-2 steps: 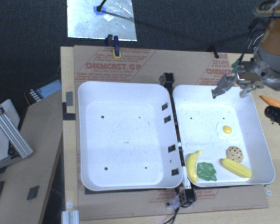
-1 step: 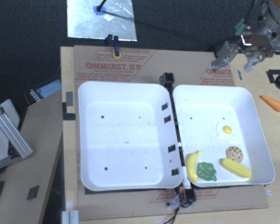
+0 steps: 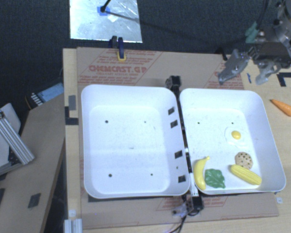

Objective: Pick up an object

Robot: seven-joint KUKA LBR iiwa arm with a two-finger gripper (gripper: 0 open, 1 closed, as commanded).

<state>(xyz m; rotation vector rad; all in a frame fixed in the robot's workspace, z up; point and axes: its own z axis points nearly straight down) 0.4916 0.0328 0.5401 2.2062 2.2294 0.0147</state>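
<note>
The gripper (image 3: 248, 71) is hanging above the far edge of the right bin (image 3: 262, 106), near the top right of the camera view, with its two fingers (image 3: 231, 68) standing apart and nothing between them. The picking step is only beginning: no object is being touched or lifted.

All the candidates are lying in the near part of the right bin, well apart from the gripper: a fried egg (image 3: 235, 135), a cookie (image 3: 243, 159), a corn cob (image 3: 246, 174), a banana (image 3: 199, 173) against the divider side, and a green leaf (image 3: 214, 178) touching the banana. The left bin (image 3: 94, 101) is sitting beside it.

The next move is calling for travel toward the camera and down over one item; the egg is looking the nearest and stands alone, while the banana and leaf are crowding each other.

A carrot (image 3: 285, 107) is lying on the bench outside the right bin. Red print on the cardboard sheet (image 3: 118, 68) behind the bins seems to be reading "CHEMCAST GP"
</note>
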